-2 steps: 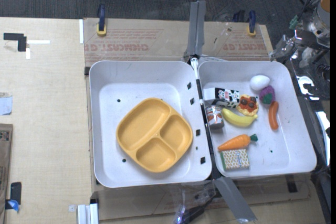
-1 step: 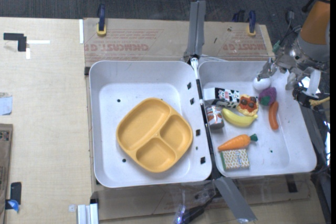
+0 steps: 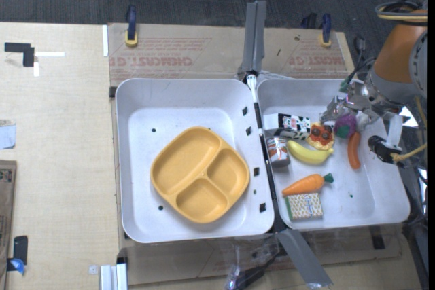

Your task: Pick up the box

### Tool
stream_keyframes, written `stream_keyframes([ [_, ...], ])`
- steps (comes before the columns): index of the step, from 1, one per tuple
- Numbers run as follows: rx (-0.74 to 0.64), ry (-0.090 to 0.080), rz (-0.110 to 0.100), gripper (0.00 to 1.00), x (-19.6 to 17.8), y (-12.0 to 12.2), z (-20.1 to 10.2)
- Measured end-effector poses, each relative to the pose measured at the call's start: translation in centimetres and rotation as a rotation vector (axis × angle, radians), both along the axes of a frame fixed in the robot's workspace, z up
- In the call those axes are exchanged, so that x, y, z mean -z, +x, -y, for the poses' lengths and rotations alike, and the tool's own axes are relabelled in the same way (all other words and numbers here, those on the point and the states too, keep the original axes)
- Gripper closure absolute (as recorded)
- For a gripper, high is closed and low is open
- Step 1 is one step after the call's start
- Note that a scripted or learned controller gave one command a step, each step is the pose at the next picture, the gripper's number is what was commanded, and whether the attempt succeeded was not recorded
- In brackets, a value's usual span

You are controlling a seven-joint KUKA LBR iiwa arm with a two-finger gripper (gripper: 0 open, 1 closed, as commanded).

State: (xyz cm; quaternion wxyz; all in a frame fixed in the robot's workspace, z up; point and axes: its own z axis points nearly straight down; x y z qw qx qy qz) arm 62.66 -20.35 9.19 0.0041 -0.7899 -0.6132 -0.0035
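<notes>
Box lies flat in the right bin, near the front-left corner, just below the carrot, nothing gripping it. Left to right: left bin holds a yellow divided plate, tilted diagonally. In the right bin, a small can sits by the left wall, a black-and-white cow-print item behind it, a banana beside the can, an orange-red toy touching the banana's top. Purple object and red chili further right. Gripper hangs at the rear of the right bin, just above the purple object, well apart from the box. Finger state: can't tell from this angle.
</notes>
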Motion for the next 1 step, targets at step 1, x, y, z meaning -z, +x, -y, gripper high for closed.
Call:
stream_keyframes([
  [1, 0.003, -0.008, -0.001, 1.0, -0.94, -0.09, 0.41],
])
